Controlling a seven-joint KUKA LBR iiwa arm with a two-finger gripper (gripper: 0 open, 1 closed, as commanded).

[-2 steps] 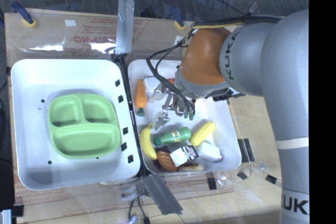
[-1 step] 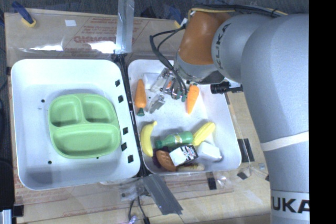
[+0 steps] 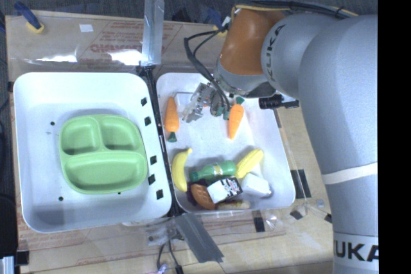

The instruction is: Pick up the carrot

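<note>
Two orange carrots lie in the right bin (image 3: 277, 138). One carrot (image 3: 171, 116) is near the bin's left wall, its green end toward the front. The other carrot (image 3: 235, 120) lies right of centre, tilted. My gripper (image 3: 204, 107) hangs low over the bin floor between the two carrots, nearer the back wall. It is open, with bare white floor between its fingers, and touches neither carrot. The grey arm with its orange band reaches in from the right and covers the bin's back right corner.
A cluster sits at the front of the right bin: a banana (image 3: 180, 169), a green bottle (image 3: 213, 171), a yellow piece (image 3: 249, 162), a white block (image 3: 256, 185), a dark carton (image 3: 225, 189). The left bin (image 3: 26, 138) holds a green divided plate (image 3: 103, 152).
</note>
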